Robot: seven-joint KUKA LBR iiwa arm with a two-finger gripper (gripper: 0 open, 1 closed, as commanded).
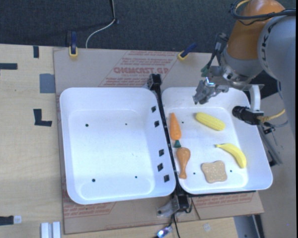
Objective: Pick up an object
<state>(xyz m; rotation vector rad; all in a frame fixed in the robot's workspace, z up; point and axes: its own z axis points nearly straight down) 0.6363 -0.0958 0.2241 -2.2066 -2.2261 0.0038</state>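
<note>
**Gripper above the right bin's far edge**

The gripper [202, 96] hangs over the right bin [238, 100] — whether its fingers are spread or closed cannot be told. Below it lie a corn cob [210, 121], banana [233, 153], toast slice [214, 171], carrot [175, 127] and drumstick [182, 161] — all apart from it.

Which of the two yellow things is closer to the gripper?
The corn cob, stubby and bumpy, just below the gripper. The smooth curved banana lies farther down.
</note>
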